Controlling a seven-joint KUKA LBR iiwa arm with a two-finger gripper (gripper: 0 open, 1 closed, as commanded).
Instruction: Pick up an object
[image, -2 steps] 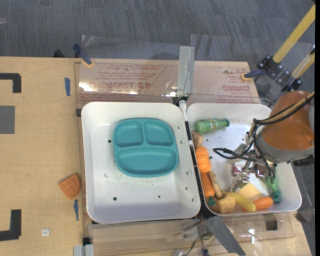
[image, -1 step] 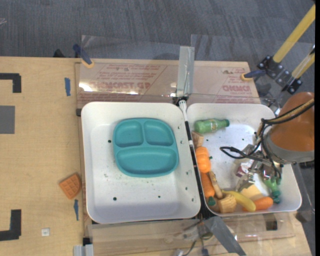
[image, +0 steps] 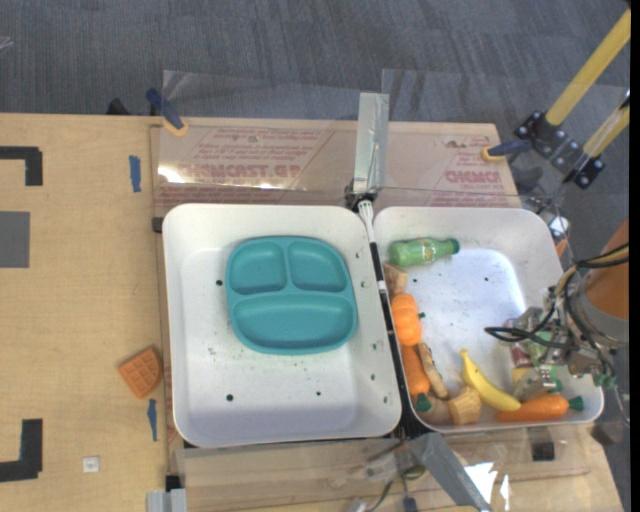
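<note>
Wooden bench (image: 70, 300), pincer (image: 545, 362) over right bin (image: 470, 225)

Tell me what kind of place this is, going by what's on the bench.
Probably a robotics lab's grasping test bench: two white bins side by side, toy food like a banana and green bottle, and a teal divided plate.

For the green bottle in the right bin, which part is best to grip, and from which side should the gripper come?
Probably the body of the green bottle, taken from above. It lies on its side along the right bin's far wall, so fingers should close across its width, one on the far side, one on the near. The near side looks open.
</note>
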